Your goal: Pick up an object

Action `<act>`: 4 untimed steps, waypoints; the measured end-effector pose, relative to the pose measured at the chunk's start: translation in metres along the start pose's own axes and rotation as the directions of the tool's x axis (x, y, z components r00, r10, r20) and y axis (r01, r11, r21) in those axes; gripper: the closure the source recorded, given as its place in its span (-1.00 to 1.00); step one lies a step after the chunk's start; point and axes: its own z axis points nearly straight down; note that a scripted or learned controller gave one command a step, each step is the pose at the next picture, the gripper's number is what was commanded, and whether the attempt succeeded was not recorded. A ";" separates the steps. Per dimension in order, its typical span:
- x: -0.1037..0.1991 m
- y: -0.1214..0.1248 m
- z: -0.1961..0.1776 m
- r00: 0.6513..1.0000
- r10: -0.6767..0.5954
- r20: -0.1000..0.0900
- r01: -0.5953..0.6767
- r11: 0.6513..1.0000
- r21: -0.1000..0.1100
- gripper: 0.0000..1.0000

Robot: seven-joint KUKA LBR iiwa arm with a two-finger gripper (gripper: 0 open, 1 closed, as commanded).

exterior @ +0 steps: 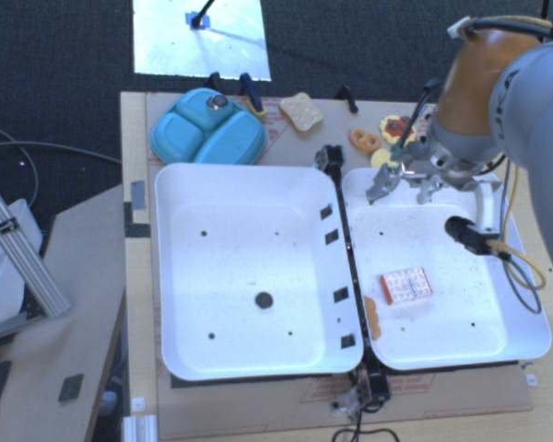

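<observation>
Two white bins side by side; left bin (pixel 249 274) has a small dark disc (pixel 264 299) near its middle. Right bin (pixel 452 339) holds a red-white packet (pixel 405 285) at centre and an orange piece (pixel 371 317) by its left wall. Gripper (pixel 401 184) hangs over the far left part of the right bin, well apart from the packet; finger spread cannot be told.

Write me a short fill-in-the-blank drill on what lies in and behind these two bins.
1. The red and white patterned box lies in the ____ bin.
2. The small dark disc lies in the ____ bin.
3. The divided plastic dish behind the left bin is coloured ____.

Missing words: right; left; blue.
</observation>
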 end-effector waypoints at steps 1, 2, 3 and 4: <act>-0.065 -0.054 -0.039 1.000 0.003 0.002 -0.003 1.000 -0.002 -1.00; -0.064 -0.090 0.102 1.000 -0.002 0.000 0.002 1.000 -0.005 -1.00; -0.138 -0.035 -0.001 1.000 -0.002 0.007 0.002 1.000 -0.014 -1.00; -0.114 -0.103 0.099 1.000 -0.003 0.002 0.003 1.000 -0.009 -1.00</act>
